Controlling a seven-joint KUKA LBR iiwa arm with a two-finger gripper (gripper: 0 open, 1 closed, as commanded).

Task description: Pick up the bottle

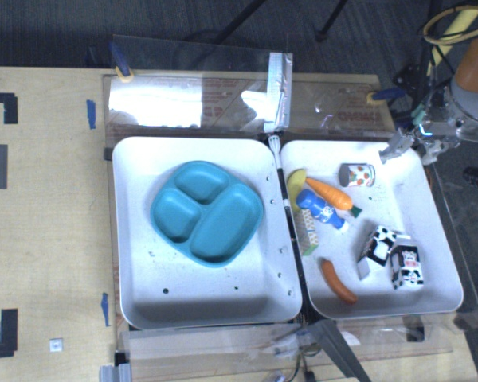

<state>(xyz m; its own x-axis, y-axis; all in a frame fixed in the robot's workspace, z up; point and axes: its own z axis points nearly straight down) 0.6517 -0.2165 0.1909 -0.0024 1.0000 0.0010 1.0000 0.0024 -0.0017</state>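
Blue bottle [322,210] lies tilted in right bin [438,213], tucked under carrot [330,192]; gripper [406,143] at bin's far right corner, grip state I cannot tell; I'd approach across its narrow body, clear of carrot.

I see left bin [135,165] holding blue divided plate [206,212]. Right bin [438,237] holds carrot [330,193], small can [357,175], sausage [337,282], two black-and-white cartons [393,255]. Yellow item [295,179] near divider, beside carrot. Tan bench [44,237] around bins.
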